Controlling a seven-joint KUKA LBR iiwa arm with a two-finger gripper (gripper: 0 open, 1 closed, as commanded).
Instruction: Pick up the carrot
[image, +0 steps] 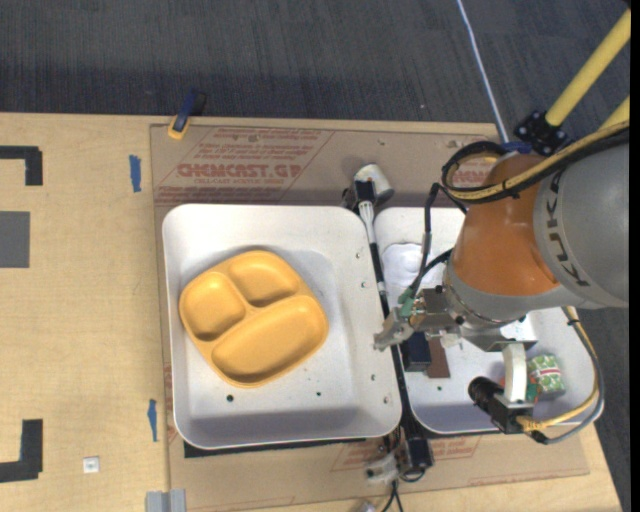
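- Where the carrot lies, which way it points and how its long axis runs cannot be told. The arm (505, 250) covers much of the right bin (450, 408).
- The gripper (418, 322) hangs over the 9 o'clock side of the right bin, close to the rim it shares with the left bin (340, 250).
- How wide the gripper stands cannot be told from this slant, and nothing can be made out in its hold.
- Just at 6 o'clock of the gripper are a small dark blue shape (414, 352) and a reddish-brown shape (438, 362). Both are too hidden to name, and I cannot tell whether the gripper touches either.
- A soft, white, crumpled-looking thing (404, 262) lies toward 11 o'clock in the right bin.
- A small packet (545, 375) printed in green, red and white sits toward 4 o'clock in that bin.
- In the left bin a glossy yellow plastic plate (255, 315) lies near the middle. It is rounded, with three moulded compartments, and its long side runs from 8 to 2 o'clock.
- Both bins are smooth, shallow, white and round-cornered. They rest on a printed cardboard sheet (250, 165) over the pale wooden bench (80, 300).
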